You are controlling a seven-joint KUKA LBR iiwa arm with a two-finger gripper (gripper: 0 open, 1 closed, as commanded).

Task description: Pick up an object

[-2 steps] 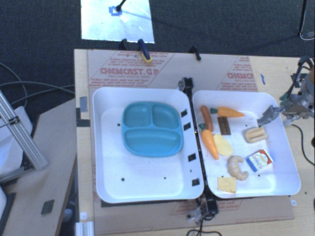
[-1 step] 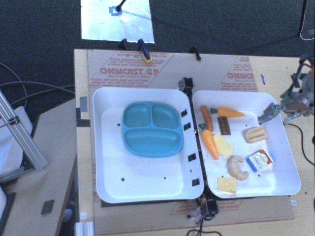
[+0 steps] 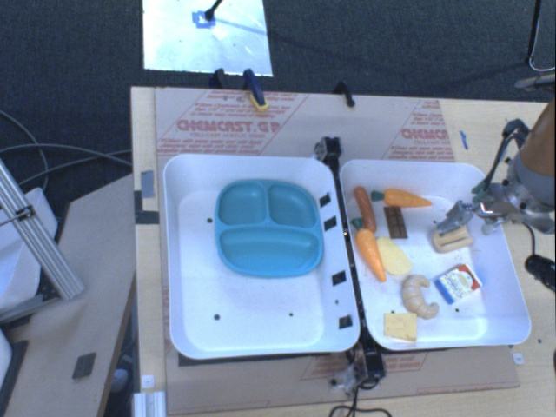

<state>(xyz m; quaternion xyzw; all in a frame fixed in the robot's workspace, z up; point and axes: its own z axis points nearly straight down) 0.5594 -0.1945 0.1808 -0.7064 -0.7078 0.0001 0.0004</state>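
- White bins sit side by side on my surface (image 3: 217, 115); the left bin (image 3: 191, 259) holds a blue plate (image 3: 265, 228).
- My end effector (image 3: 458, 221) hangs in the right bin (image 3: 504, 320), touching a tan block (image 3: 453, 239).
- I cannot tell its finger state.
- Carrots (image 3: 372, 252), a croissant (image 3: 420, 294) and a small carton (image 3: 458, 283) lie nearby.

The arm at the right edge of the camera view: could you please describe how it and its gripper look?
The arm has a grey rounded body with an orange band above the wrist. A thin dark cable loops beside it. The gripper is grey metal, ending in pale silvery jaws.
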